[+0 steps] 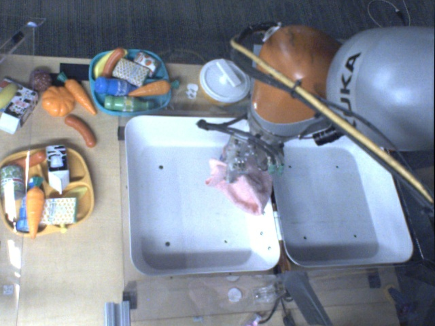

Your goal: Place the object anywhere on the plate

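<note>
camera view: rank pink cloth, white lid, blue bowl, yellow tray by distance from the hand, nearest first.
From the hand, over the left bin's right side:
1. Pink cloth, right beneath it in the left bin.
2. White lid, on the bench just behind the bin.
3. Blue bowl, farther left along the back.
4. Yellow tray, at the far left edge.

Two shallow white bins sit side by side on the counter [75,263]. In the left bin [170,216], near its right wall, lies a crumpled pink cloth [241,189], with the tool [248,160] directly over it. The right bin [346,209] sits under the arm.
</note>
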`<state>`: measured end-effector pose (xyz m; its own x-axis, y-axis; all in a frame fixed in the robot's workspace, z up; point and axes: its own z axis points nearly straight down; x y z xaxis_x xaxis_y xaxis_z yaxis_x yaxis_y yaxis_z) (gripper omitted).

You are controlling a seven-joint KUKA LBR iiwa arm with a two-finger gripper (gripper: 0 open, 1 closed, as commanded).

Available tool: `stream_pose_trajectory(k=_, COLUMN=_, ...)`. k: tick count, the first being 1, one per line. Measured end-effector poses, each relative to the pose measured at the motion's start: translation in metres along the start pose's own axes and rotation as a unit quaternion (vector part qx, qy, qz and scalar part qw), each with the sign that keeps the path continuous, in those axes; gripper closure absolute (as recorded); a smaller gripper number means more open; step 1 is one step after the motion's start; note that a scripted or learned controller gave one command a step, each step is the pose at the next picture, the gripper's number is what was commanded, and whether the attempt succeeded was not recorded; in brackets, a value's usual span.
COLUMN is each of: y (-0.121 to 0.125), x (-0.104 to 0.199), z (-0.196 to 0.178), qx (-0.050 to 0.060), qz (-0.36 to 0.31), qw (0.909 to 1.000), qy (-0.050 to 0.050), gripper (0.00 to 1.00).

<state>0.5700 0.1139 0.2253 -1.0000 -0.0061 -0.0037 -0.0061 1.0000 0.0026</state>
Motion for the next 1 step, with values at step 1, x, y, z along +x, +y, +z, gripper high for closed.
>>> stream_pose_trajectory(k=1, y=-0.0002, x=-0.0002, z=-0.0002, qx=0.000, qz=0.000, qw=1.0000, qy=0.000, gripper=0.00)
